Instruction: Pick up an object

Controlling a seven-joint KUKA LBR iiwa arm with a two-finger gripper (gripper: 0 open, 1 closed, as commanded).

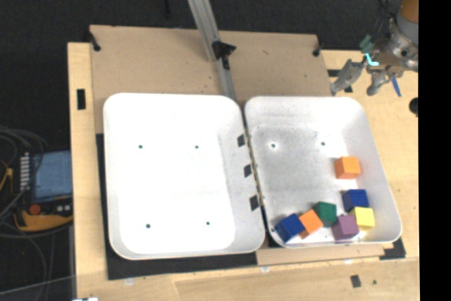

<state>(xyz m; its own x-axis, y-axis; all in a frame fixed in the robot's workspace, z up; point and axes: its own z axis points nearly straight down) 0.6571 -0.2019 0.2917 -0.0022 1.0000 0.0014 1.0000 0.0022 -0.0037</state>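
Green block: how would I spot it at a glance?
Look in the right bin, at its near edge, where several blocks cluster. The green block sits between an orange block and a purple block. It is the only green one.

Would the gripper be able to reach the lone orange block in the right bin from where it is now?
Probably yes: the gripper hangs above the right bin's far edge, and the orange block sits apart from the other blocks.

You have two bins side by side: the left bin (173,173), the right bin (296,151) with blocks (328,215) clustered in its near right corner; the gripper (363,77) sits behind it
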